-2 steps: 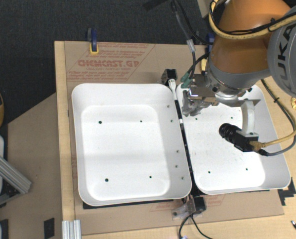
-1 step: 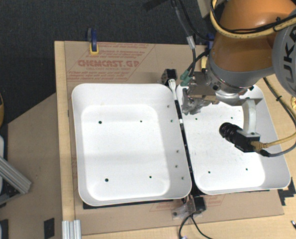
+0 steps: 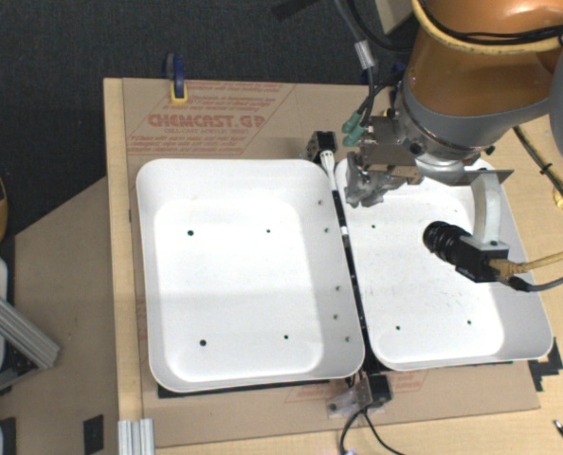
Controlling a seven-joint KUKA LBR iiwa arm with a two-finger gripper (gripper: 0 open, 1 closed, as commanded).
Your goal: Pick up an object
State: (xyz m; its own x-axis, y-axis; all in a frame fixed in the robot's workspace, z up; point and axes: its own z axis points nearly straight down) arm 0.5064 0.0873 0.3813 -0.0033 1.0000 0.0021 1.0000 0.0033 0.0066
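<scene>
My gripper (image 3: 360,193) hangs below the grey wrist and the orange band, over the far left corner of the right bin (image 3: 424,344), close to the rim where the two bins meet. From this angle the wrist body covers most of the gripper. I make out no loose object on the part of the right bin's floor that shows, and the arm hides the bin's far side. The left bin (image 3: 234,349) shows a bare white floor with small dark dots.
A black cylinder (image 3: 455,247) on a white bracket, with a yellow cable, sticks out from the arm over the right bin. Both bins sit on a cardboard sheet (image 3: 215,112). A blue-and-yellow clamp (image 3: 176,77) holds its far edge. Metal framing (image 3: 16,335) stands at the left.
</scene>
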